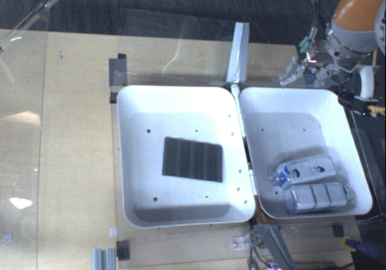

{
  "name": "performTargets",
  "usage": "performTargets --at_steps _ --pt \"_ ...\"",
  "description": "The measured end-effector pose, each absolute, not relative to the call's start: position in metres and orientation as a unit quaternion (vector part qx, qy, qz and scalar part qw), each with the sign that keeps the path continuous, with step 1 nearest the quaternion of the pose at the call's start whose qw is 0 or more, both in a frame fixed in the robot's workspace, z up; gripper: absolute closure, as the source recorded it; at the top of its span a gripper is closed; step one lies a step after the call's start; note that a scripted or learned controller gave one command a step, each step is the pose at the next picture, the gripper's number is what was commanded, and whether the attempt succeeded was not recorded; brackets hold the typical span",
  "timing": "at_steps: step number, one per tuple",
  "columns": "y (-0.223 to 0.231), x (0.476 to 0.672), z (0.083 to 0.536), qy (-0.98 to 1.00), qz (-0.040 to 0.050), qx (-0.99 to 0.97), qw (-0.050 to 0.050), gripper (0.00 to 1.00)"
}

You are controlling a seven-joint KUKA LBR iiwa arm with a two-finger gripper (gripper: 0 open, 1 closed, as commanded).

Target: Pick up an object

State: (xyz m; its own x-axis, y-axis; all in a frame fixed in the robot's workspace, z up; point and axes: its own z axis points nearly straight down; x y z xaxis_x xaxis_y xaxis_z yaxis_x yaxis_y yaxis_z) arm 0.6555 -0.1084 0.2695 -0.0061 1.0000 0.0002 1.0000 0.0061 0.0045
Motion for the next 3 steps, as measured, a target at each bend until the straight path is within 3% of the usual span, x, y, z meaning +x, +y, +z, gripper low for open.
performTargets --at_steps 1,2,3 --pt "-0.072 0.670 0.337 0.744 0.0023 0.668 0.003 0.00" --pt "-0.059 0.669 0.211 0.741 0.0010 0.672 0.001 0.00" --pt "-0.058 0.671 0.223 0.742 0.0036 0.671 0.003 1.00"
